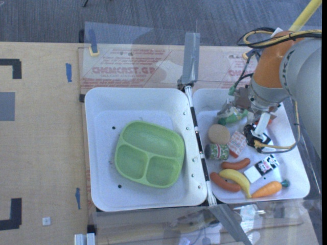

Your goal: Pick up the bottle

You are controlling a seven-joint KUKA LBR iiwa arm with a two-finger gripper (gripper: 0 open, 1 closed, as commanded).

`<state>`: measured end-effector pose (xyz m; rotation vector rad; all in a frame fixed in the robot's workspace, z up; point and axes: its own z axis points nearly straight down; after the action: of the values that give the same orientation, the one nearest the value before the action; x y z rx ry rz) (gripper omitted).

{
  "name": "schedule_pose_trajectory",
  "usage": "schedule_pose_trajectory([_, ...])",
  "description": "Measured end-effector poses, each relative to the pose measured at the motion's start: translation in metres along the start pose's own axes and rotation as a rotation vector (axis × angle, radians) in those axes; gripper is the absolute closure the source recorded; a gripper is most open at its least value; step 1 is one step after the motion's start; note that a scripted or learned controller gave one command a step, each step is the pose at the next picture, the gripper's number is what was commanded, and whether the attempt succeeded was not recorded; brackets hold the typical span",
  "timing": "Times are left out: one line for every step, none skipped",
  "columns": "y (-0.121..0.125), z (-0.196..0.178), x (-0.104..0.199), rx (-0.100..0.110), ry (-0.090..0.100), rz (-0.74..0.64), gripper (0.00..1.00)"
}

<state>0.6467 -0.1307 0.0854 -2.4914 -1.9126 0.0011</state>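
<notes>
The bottle [232,117], a green thing lying on its side, sits at the back of the right bin [301,188], and the arm [276,70] is right over it. Largest first: the left bin [97,111] carries a green divided tray [149,153]. The arm (grey, orange band) reaches in from the right, its gripper [239,105] down at the bottle; whether the fingers are spread or pinching cannot be told from here. Nearby lie a tan round item [219,133], possibly a cookie, a small can [217,151], two sausages [235,164], a banana [239,180] and a carrot [268,189].
</notes>
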Motion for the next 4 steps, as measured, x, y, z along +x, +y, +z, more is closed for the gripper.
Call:
schedule_pose_trajectory([0.0, -0.011, 0.0, -0.001, 0.0, 0.002, 1.0])
schedule_pose_trajectory([0.014, 0.0, -0.002, 0.036, -0.002, 0.043, 1.0])
schedule_pose_trajectory([-0.069, -0.162, 0.016, -0.003, 0.0, 0.071, 1.0])
schedule_pose_trajectory([-0.11, -0.171, 0.051, 0.003, 0.001, 0.073, 1.0])
